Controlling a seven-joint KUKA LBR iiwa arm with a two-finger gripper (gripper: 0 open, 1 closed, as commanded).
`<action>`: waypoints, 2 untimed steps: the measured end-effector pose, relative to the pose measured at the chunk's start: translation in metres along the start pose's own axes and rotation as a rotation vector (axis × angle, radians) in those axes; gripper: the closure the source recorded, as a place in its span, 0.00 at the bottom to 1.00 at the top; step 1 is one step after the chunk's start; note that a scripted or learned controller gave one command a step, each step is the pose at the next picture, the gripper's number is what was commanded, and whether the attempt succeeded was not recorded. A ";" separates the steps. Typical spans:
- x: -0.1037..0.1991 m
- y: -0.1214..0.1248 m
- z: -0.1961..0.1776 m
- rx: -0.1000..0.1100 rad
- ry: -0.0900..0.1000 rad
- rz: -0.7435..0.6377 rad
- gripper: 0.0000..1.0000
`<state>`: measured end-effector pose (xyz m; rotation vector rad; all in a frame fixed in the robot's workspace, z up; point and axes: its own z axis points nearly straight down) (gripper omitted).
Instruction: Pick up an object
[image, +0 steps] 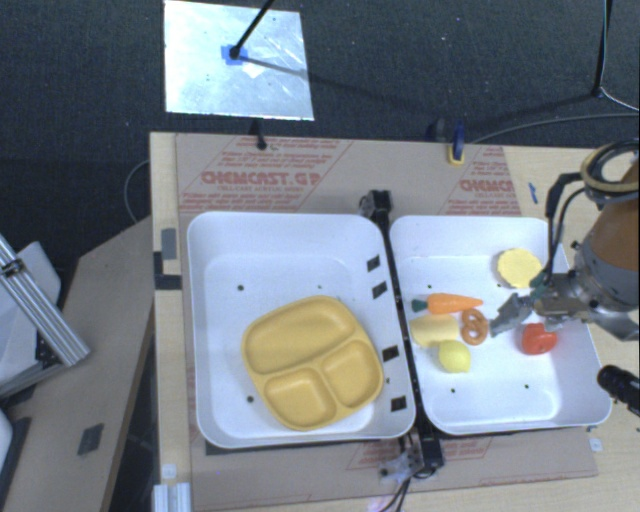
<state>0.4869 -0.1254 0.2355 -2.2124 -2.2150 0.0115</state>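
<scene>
The right bin (500, 405) holds several small items. An orange carrot (455, 302) lies left of centre, with a brown pretzel (473, 326) just below it. Beside these are a pale yellow block (430, 330) and a yellow lemon (453, 357). A flat yellow disc (519, 267) sits toward the back, and a red tomato (538, 340) lies at the right. My gripper (512, 310) reaches in from the right, low over the bin between the pretzel and the tomato. It is close to both, and I see nothing held in it.
The left bin (230, 250) holds a yellow three-compartment plate (312, 362). A black divider (395, 300) with clips runs between the bins. The arm's grey body (610, 260) and cables stand over the right bin's right wall.
</scene>
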 end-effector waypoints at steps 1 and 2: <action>0.000 0.002 -0.004 -0.009 -0.002 -0.003 0.00; 0.009 0.000 0.056 -0.004 0.000 -0.001 0.00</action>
